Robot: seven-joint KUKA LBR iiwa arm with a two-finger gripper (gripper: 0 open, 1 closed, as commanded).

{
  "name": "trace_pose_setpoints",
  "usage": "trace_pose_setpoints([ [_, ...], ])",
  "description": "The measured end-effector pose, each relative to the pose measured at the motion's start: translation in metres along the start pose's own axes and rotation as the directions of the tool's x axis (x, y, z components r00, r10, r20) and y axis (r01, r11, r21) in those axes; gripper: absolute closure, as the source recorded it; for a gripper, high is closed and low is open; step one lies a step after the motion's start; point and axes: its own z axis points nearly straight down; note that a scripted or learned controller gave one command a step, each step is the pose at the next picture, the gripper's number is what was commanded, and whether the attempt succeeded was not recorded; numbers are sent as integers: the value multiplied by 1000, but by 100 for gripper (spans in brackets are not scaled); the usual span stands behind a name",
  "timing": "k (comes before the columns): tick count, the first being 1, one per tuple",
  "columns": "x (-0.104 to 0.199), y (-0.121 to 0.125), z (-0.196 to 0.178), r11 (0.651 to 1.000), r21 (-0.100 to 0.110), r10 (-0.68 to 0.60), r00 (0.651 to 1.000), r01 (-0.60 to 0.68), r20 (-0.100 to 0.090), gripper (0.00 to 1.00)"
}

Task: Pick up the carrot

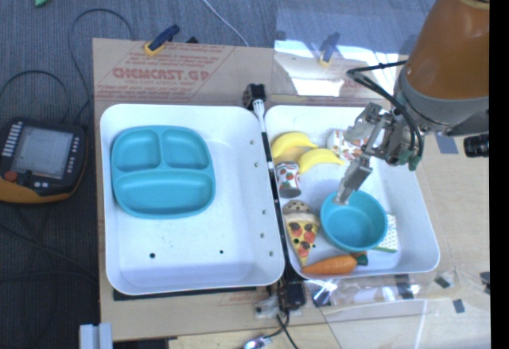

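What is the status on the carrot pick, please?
Gripper above the blue bowl's rim, holding nothing. Carrot lying at the right bin's near edge, untouched. Bowl and pizza slice crowd it.

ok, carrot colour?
Orange with a green stem end; the carrot lies in the right bin's front, in the camera view.

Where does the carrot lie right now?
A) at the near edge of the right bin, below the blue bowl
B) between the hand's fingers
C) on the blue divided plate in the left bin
A: the carrot lies on the right bin floor, just below the blue bowl.
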Motion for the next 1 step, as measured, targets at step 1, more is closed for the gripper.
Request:
trace_pose_setpoints([
  [1, 1, 84, 123, 980, 1, -198, 980, 198, -14, 0],
])
